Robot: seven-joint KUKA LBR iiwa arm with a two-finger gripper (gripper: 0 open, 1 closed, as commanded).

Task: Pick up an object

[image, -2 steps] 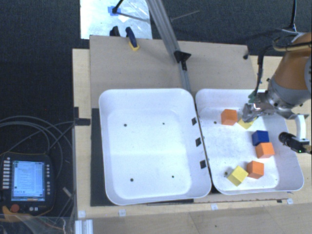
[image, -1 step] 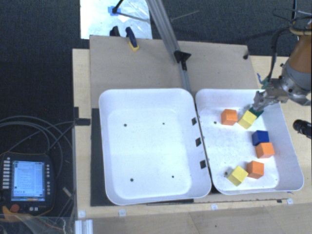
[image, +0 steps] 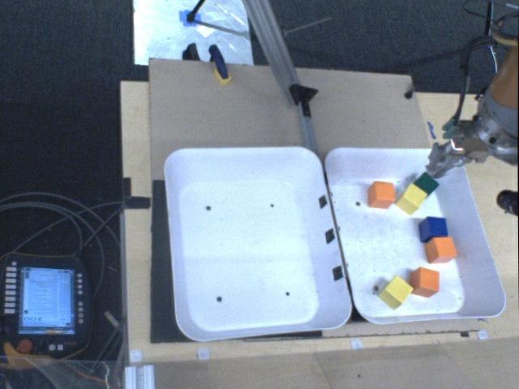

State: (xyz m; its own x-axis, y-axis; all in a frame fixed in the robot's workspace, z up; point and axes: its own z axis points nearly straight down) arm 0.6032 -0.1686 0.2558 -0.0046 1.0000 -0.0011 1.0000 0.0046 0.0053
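A: Two white bins side by side on the bench. Left bin [image: 243,241] bare white floor with a few small dark dots. Right bin [image: 478,241] carries the blocks.

B: Count them?

A: Seven, I make it. Orange cube [image: 381,194] toward the far left of the right bin. Just right of it a yellow cube [image: 411,199], tilted, touching or nearly touching a green block [image: 428,185] at its far-right corner. Further near: a blue cube [image: 433,228] with a second orange cube [image: 440,250] hard against its near side. Nearest row: a third orange cube [image: 425,281] and a second yellow cube [image: 396,292], the two close together (touching, perhaps; the view is too coarse to settle it).

B: And the arm?

A: Enters from the right. Gripper [image: 442,162] sits low over the far right part of the right bin, tip pointing down-left at the green block, right above it. Whether the fingers are spread or closed I cannot tell; they read as one grey blur. Nothing visibly between them.

B: Surroundings?

A: Teach pendant [image: 45,302] with a lit screen on the dark floor, near left, cables looping from it. A grey pole [image: 276,43] slants across the far side of the bench.
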